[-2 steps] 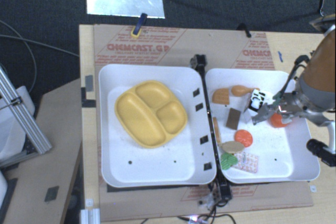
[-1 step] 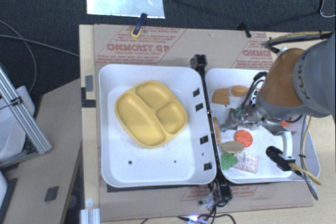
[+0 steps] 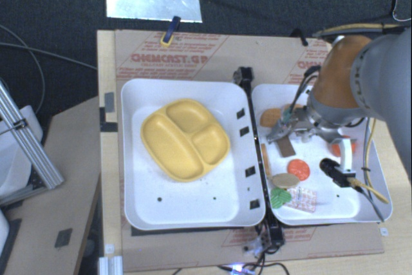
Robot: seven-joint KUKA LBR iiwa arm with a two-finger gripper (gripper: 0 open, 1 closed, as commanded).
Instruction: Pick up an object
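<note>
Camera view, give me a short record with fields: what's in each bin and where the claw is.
left bin: yellow divided plate
right bin: red round piece, green piece, brown strip, tan piece, patterned packet
arm: enters from the right, over the right bin
claw: low over the brown strip
grasp: cannot tell

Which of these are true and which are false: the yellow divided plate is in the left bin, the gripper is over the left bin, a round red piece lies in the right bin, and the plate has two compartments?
1. The yellow divided plate is in the left bin. True.
2. The gripper is over the left bin. False: it is over the right bin.
3. A round red piece lies in the right bin. True.
4. The plate has two compartments. False: three.
</note>
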